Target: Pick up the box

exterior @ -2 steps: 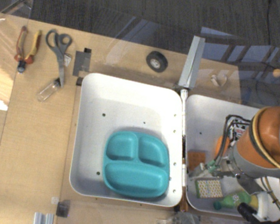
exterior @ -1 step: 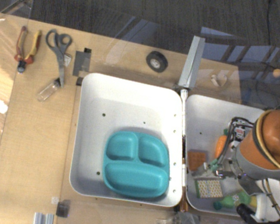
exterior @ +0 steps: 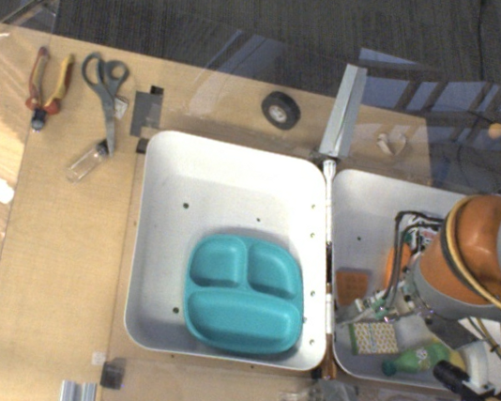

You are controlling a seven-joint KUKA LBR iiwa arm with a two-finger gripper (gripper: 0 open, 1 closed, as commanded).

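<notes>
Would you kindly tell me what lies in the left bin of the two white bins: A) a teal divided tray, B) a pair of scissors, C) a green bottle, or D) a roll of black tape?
A: the teal divided tray rests inside the left bin, toward its near right corner.

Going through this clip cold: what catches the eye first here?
The teal divided tray lying in the left bin stands out most against the white. Next is the arm's orange band, hanging over the right bin above a cluster of small items, among them a green object. Scissors and pliers lie on the bench at upper left.
</notes>
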